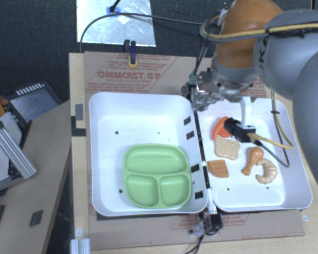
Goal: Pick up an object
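The divided tray (157, 174) lies in the left bin (103, 142) toward six o'clock. In the right bin (291, 194), bread slice (227, 149), cracker (218, 168), drumstick (252, 159) and croissant (267, 171) cluster centrally, the cracker at seven o'clock of the bread

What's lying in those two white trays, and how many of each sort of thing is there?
Green divided plate: 1
Orange slice-shaped piece: 1
Pale bread-like piece: 1
Orange cracker-like square: 1
Drumstick: 1
Curled shrimp-like piece: 1
Total: 6. The plate is in the left bin, and the five toy foods are in the right bin.
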Available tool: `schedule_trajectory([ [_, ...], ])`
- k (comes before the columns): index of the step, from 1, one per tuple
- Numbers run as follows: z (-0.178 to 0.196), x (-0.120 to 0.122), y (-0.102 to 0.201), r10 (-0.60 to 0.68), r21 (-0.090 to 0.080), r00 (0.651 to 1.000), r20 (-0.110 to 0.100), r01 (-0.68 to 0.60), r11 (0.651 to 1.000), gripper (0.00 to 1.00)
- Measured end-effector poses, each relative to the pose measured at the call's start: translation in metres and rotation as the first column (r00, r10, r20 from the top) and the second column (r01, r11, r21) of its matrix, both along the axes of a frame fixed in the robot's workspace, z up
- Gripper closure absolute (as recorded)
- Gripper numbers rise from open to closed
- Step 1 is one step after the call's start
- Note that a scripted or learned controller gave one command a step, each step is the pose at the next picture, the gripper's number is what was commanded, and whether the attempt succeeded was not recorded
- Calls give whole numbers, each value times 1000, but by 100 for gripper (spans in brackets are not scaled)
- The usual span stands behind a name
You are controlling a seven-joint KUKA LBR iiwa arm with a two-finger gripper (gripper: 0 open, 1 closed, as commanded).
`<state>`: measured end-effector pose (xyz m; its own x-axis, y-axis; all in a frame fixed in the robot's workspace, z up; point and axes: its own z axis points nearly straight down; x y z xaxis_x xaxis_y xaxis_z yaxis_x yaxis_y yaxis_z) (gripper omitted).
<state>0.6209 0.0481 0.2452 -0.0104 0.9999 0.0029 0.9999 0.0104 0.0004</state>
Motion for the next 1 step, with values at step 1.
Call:
schedule_trajectory([
  [1, 0, -8, 51, -1, 0, 1000, 0, 1, 1000, 100],
])
